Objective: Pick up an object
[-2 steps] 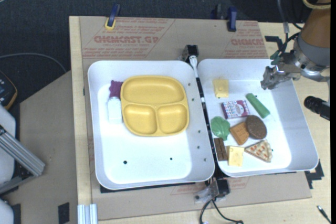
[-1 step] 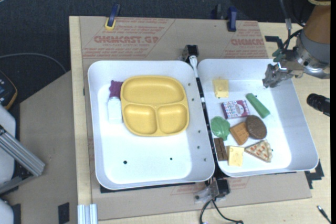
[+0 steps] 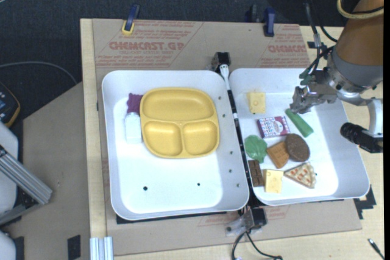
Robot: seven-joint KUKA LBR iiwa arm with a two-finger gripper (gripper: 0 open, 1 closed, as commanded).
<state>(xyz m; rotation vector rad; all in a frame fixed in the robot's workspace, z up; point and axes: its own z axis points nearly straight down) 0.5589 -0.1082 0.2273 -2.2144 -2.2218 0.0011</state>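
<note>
Gripper [image 3: 303,100] hangs at the upper right of the right bin [image 3: 347,158], just above the upper end of a green stick-shaped piece [image 3: 299,122]; cannot tell how the claw stands. The green piece lies slantwise in the frame's right-centre, just beside a pink packet [image 3: 273,126] and near a brown round [image 3: 297,147]. It looks like light, stiff toy food with a smooth and probably slippery skin. Best taken across its narrow width at mid-length.

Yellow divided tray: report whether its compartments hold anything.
Empty. All three compartments of the yellow tray show bare yellow; the food pieces lie in the right bin.
</note>
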